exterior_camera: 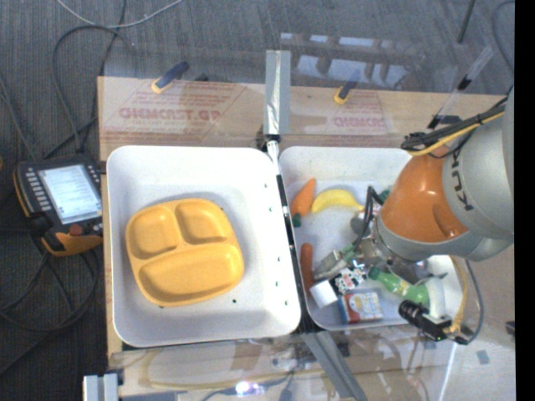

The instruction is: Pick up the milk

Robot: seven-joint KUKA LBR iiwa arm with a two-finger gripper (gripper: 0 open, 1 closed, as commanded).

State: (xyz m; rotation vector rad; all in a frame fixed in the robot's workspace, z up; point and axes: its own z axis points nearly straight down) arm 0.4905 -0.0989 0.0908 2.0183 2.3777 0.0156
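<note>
While the arm (451, 199) leans in over the right bin (380, 159), I see the gripper (355, 261) low among the clutter, just above the milk carton (361, 305) — which lies near the bin's front wall, beside a green bottle (401, 286). I can't tell the gripper's state. A carrot (303, 195) and banana (336, 199) sit behind; the yellow tray (184, 249) fills the left bin (125, 307).

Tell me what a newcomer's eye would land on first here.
First, the yellow tray lying alone in the left bin. Next, the arm with its orange band, reaching from the right over the right bin. Under it sits a clutter of small items: a banana, a carrot and a milk carton near the front.
</note>
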